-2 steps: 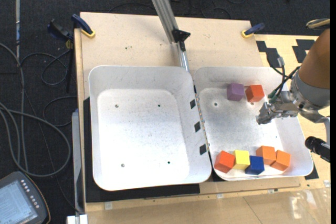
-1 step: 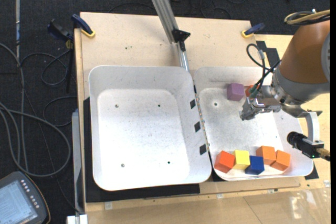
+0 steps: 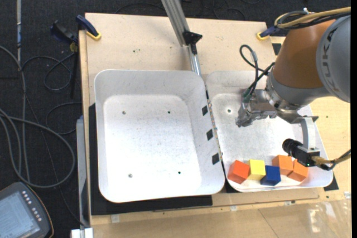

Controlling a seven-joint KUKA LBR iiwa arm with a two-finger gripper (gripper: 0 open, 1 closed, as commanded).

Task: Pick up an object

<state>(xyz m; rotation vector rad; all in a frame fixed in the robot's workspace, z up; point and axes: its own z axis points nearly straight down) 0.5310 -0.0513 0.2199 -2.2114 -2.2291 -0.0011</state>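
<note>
1. Gripper (image 3: 244,119) hovers mid right bin (image 3: 234,98); jaws state: cannot tell.
2. Blocks cluster at near edge: orange block (image 3: 239,170), yellow block (image 3: 257,168), blue block (image 3: 272,175).
3. Target the outermost orange block; descend straight, avoid bin wall.

Blocks (image 3: 268,170) in right bin (image 3: 226,98)

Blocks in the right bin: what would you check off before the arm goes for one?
1. Blocks within the right bin: ok, all clustered along its near edge.
2. Orange block free on one side: ok, its left side is clear.
3. Blue block free: not ok, wedged against the yellow block.
4. Tool above a block: not ok, it hangs over bare bin floor.
5. Tool holding nothing: cannot tell.
</note>
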